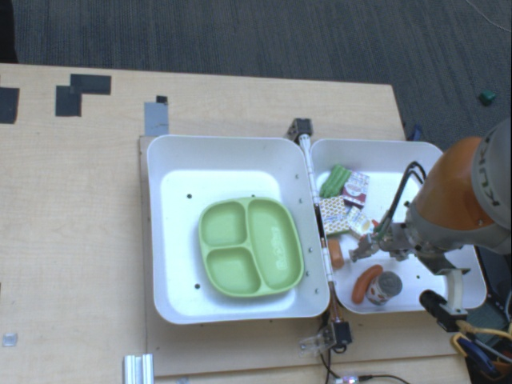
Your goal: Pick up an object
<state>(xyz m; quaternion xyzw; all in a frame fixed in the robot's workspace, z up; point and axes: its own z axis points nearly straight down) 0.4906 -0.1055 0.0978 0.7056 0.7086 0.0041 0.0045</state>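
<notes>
Objects are lying jumbled in the right bin (416,152): a smooth red sausage shape (366,283) near its front edge, a round grey can (387,286) touching it, a ribbed green piece (334,181) and patterned packets (346,211) along its left wall. The jaws (370,245) are hovering over that clutter; their spread cannot be told. A glossy green three-compartment plate (252,247) is sitting in the left bin (164,214).

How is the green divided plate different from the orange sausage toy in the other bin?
The plate is pale green; the sausage is orange-red. The plate is broad and flat with three compartments, filling much of the left bin; the sausage is a small rounded stick. The plate lies alone in its bin, while the sausage sits in the right bin among other small items, close beside a grey can. Both rest on a bin floor, not in the pincer.
</notes>
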